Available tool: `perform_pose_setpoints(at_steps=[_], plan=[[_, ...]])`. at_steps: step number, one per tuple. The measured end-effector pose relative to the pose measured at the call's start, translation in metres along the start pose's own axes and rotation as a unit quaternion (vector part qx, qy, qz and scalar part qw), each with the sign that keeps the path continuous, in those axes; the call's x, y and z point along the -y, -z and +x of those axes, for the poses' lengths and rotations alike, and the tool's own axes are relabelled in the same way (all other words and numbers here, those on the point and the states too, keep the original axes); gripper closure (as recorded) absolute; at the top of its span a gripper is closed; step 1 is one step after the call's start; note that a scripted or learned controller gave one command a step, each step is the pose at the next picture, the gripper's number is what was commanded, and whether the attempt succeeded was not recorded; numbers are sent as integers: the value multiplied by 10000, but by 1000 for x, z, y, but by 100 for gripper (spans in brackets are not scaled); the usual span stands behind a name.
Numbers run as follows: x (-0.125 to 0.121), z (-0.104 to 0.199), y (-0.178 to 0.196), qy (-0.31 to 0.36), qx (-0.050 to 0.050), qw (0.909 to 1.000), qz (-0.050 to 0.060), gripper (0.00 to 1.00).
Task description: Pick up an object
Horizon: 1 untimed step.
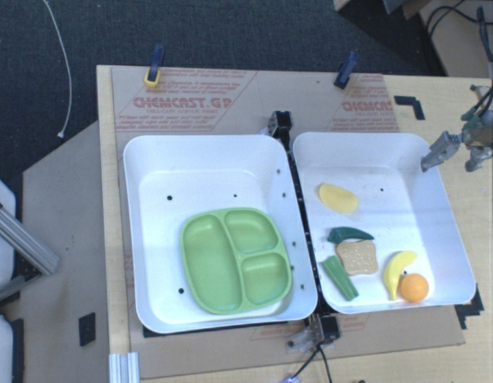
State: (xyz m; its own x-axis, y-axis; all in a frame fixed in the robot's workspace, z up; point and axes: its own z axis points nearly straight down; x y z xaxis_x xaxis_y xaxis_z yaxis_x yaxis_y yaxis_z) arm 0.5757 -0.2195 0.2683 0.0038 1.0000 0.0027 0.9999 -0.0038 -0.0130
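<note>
The right bin (pixel 451 228) holds a pale yellow piece (pixel 338 198), a dark green item (pixel 350 234), a tan bread slice (pixel 357 257), a green stick (pixel 340 278), a banana (pixel 395 268) and an orange (pixel 414 287). My gripper (pixel 452 158) hangs at the bin's far right corner, above the rim. Its fingers (pixel 432 157) are spread, open, with nothing between them. It stands well apart from all the food items, the yellow piece being the nearest.
A green divided plate (pixel 234 258) lies in the left bin (pixel 143 214). Blue clamps (pixel 346 69) and a yellow-tipped clamp (pixel 154 66) hold the cardboard sheet at the back. A black bracket (pixel 280 123) sits between the bins at the far edge.
</note>
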Motion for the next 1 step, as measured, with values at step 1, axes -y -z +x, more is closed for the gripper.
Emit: perform_pose_setpoints(at_steps=[1], plan=[[-2,1,8,19,17,10000,-66,0]])
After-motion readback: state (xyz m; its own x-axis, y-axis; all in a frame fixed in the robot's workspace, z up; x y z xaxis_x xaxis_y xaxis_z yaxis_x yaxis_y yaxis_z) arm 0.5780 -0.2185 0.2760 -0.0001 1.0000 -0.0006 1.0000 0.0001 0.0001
